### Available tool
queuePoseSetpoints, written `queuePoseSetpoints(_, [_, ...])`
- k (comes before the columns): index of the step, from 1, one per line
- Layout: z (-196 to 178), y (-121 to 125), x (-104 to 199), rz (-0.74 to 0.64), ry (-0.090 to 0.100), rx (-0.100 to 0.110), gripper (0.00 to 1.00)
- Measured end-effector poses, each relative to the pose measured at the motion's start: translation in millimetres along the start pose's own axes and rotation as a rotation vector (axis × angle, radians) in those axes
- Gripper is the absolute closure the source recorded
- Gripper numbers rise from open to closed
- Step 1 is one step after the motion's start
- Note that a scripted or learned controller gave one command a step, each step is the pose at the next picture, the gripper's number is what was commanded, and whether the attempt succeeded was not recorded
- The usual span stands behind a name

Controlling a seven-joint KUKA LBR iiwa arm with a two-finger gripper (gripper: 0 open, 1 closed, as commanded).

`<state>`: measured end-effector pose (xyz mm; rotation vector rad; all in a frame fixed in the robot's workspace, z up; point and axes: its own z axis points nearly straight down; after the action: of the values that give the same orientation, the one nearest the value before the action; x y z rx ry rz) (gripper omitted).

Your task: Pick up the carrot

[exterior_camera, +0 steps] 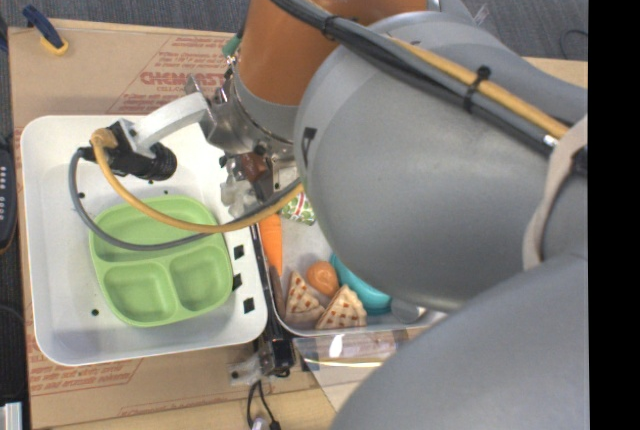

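Note:
The carrot (270, 242) is a slim orange stick lying lengthwise at the left edge of the right bin (330, 328), against the wall shared with the left bin. Its upper end runs under the gripper (249, 186), which hangs just above it over that dividing wall. The grey arm with its orange band covers most of the right bin. From this angle the wrist hides how the gripper meets the carrot.
A green divided plate (165, 263) lies in the left bin (40, 218), with grey and yellow cables looping over it. Beside the carrot sit two pizza slices (300, 296), a brown ball (321, 276), a teal object (362, 292) and a green packet (297, 208).

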<state>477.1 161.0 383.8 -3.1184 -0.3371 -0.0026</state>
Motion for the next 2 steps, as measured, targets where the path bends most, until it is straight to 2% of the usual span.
queuePoseSetpoints(1, [88,-56,9,-0.001,-0.018,-0.009,1.00])
queuePoseSetpoints(2, [119,-56,9,0.000,-0.016,-0.008,1.00])
